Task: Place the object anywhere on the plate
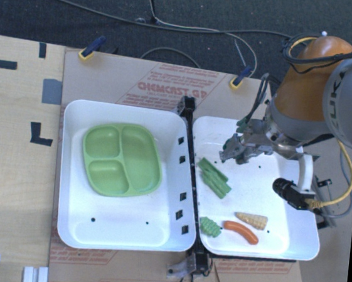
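**Gripper over the right bin, toy food on the floor below**

Here we are above the bench, and the grey arm (pixel 333 92) with its orange band reaches in from the right, wrist bent down over the right bin (pixel 277 247). The gripper (pixel 233 151) hangs above the upper left part of that bin, dark fingertips pointing down and to the left. From this slant I cannot tell how wide the jaws stand, and nothing shows between them.

Just below and left of the tips lies the green ridged piece (pixel 214 177), a toy vegetable stretched diagonally across the bin floor, close to the divider. It sits near the gripper, but I cannot tell whether anything touches it.

Further down the same bin, three more pieces: a small green leafy piece (pixel 210 227) near the bottom left corner, an orange carrot-like piece (pixel 241 232) just beside it, and a pale yellow corn piece (pixel 251 220) just above the carrot.

Over in the left bin (pixel 115 228), the green plate (pixel 122 159) rests in the upper half, three compartments, tilted slightly in its placement. The plate and the toy food are well apart, with the bin walls between them.
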`<state>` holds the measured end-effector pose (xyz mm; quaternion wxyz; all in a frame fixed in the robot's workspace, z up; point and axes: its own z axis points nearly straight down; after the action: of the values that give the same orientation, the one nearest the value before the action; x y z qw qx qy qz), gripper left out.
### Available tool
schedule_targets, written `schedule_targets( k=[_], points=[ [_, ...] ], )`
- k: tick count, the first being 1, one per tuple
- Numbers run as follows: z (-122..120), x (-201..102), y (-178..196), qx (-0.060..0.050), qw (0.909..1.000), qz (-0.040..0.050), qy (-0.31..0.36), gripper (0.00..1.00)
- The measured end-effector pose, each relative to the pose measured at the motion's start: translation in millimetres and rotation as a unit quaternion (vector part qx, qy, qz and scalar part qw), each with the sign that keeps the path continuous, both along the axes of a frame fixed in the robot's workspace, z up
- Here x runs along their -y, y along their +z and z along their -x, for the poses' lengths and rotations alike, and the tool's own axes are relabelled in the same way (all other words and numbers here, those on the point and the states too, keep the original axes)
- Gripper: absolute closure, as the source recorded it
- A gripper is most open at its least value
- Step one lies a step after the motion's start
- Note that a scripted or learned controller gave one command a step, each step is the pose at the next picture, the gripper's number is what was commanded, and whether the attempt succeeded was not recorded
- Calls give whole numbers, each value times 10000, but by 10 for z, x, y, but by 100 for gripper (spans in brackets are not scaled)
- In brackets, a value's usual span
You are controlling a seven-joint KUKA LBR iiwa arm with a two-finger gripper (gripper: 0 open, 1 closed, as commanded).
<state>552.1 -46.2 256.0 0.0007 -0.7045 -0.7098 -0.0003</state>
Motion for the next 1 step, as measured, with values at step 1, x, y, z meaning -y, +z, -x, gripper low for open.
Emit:
schedule_targets(
  k=[1],
  points=[
    [-215,-461,-185,-8,10000,7,-10,100]
  ],
)
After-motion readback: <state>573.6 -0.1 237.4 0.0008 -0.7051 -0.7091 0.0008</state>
